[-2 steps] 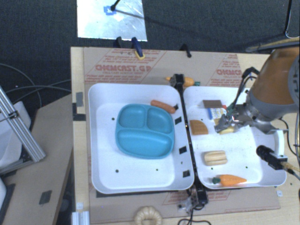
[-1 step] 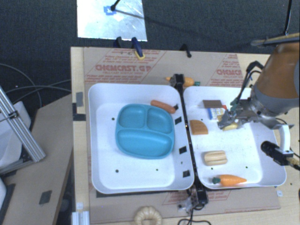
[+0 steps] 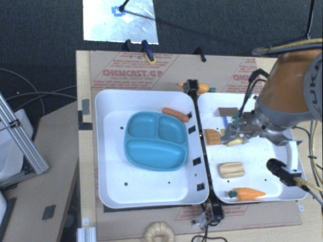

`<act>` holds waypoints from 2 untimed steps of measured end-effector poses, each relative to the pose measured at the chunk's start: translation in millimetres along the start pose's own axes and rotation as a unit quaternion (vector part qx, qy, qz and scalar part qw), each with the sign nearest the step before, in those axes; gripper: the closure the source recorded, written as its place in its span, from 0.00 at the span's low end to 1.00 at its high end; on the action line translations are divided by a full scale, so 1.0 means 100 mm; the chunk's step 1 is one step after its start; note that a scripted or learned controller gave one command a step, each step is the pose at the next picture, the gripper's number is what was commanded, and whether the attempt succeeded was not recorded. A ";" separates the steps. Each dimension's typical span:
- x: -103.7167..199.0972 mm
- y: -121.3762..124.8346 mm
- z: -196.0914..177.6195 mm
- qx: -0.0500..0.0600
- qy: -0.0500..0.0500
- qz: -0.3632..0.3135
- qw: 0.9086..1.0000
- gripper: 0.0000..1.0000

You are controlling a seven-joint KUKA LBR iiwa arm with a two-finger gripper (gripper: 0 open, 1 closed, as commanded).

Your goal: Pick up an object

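gripper (image 3: pixel 231 136) low in right bin (image 3: pixel 282 160), frame right, over yellow item (image 3: pixel 234 142) | fingers: cannot tell | bread (image 3: pixel 231 170) and carrot (image 3: pixel 248 193) below it

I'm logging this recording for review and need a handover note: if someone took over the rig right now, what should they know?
Claw: low in the right bin, by its left wall, over a yellowish item. Too cluttered to tell whether it grips anything.

Right bin: toast slice beside the claw, bread roll in the middle, carrot at the near edge, brown piece at the far end.

Left bin: blue divided plate, sausage at its far rim.

Done: the arm has reached the items; no lift is visible.
Left: secure one object and raise it clear.
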State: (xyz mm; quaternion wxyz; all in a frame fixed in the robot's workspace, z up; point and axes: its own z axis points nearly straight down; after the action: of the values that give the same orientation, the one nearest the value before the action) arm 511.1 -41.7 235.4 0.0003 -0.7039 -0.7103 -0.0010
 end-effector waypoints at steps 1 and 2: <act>0.37 -0.05 0.05 0.000 0.000 0.000 1.000 1.00; 0.38 -0.18 0.19 0.001 -0.001 0.004 1.000 1.00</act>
State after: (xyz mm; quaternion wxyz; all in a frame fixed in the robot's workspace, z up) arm 493.0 -3.7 216.3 0.0003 -0.7065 -0.7077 -0.0001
